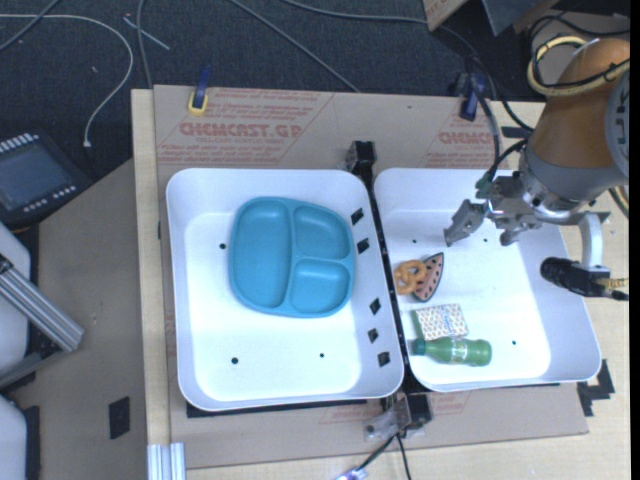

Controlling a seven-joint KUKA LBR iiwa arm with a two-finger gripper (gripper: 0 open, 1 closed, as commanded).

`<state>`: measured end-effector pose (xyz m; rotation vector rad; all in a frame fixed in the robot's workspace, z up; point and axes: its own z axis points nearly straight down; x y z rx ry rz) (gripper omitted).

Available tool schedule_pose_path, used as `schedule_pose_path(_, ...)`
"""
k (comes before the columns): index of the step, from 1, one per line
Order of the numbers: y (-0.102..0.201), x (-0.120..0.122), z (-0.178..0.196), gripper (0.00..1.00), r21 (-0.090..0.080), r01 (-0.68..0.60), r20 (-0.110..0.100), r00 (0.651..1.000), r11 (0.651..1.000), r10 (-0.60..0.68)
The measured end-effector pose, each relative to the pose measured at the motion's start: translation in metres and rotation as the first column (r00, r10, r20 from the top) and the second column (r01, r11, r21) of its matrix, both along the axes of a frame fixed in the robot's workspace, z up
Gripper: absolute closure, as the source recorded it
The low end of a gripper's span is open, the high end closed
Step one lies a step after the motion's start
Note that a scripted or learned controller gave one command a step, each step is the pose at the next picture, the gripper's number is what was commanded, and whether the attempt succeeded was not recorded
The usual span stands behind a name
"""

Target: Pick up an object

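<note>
Camera view looks down on two shallow white bins side by side on the bench. The left bin (200, 298) holds a blue divided plate (291, 256) lying flat near its middle. The right bin (520, 308) holds three small things close to its left wall: a pretzel-patterned wedge (420, 275), just below it a small patterned packet (440, 321), and touching the packet's lower edge a green bottle (455, 350) lying on its side. The grey arm with its orange band (585, 98) reaches in from the right, and the gripper (490, 226) hovers over the upper part of the right bin, up and to the right of the wedge and apart from it. Its two fingers are spread wide with nothing between them.
</note>
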<state>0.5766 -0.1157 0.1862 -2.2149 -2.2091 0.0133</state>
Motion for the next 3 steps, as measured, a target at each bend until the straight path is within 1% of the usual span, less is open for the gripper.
schedule_pose_path(1, 0.000, 0.003, 0.008, 0.00, -0.002, -0.003, 0.014, 1.000, 1.000, 0.003)
schedule_pose_path(2, 0.005, 0.008, -0.037, 0.00, -0.001, -0.004, 0.010, 1.000, 1.000, 0.004)
schedule_pose_path(3, 0.012, 0.016, -0.085, 0.00, -0.002, -0.003, 0.011, 1.000, 1.000, 0.003)
